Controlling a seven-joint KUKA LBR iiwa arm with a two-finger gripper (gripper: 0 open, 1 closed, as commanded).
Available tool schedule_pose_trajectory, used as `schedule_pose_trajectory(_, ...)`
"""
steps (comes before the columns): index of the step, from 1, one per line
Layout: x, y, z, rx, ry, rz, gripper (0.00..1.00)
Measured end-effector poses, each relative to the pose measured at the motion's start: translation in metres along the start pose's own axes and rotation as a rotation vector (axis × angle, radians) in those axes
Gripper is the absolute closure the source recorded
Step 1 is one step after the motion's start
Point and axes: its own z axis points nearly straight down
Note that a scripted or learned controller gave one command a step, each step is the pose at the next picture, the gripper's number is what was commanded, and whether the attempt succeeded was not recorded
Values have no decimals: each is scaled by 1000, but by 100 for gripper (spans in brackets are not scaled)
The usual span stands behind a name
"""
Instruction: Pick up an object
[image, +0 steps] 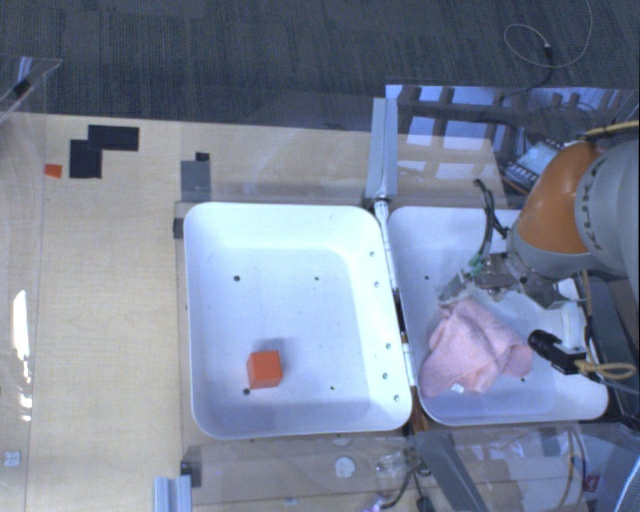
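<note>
Pink cloth (475, 348) is seen bunched at the near side of the right bin (560, 405), and the gripper (487, 277) is poised just beyond its far edge, seemingly touching it. Whether anything is gripped, or how wide the tool is spread, cannot be told. The grasp step appears to be in hand; a firm pinch and a lift would be called for next. One cloth is counted, one orange block (265, 369) in the left bin (210, 300), two bins.
</note>
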Motion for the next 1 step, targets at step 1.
schedule_pose_trajectory(1, 37, -30, -2, 0, 1, -29, 0)
